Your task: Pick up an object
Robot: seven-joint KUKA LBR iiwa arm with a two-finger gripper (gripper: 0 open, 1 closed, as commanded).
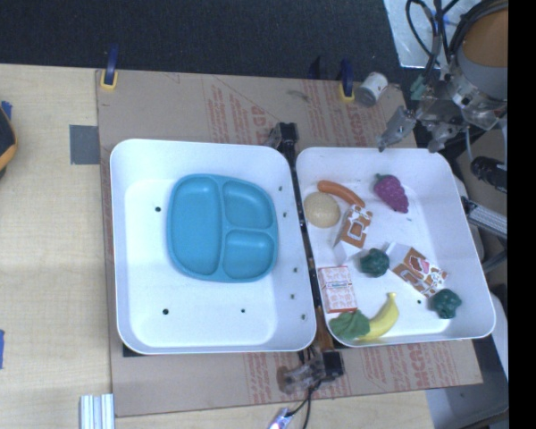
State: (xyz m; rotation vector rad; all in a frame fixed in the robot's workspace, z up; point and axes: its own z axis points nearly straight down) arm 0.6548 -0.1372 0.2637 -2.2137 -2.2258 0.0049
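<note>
From the camera above the bench, the gripper [409, 134] hangs at the far right, just beyond the far rim of the right bin [456, 186], with nothing between its fingers; whether they stand apart or together cannot be told. The right bin holds the loose things: a purple grape bunch [390, 191] nearest the gripper, an orange sausage [339, 191], a tan round bun [322, 210], a small printed packet [355, 229], a dark green broccoli piece [373, 262], a second printed packet [419, 271], another green piece [446, 303], a red and white carton [337, 289], a banana [382, 319] and a green leaf [347, 325] at the near edge. The left bin [134, 239] holds a blue divided plate [221, 227].
</note>
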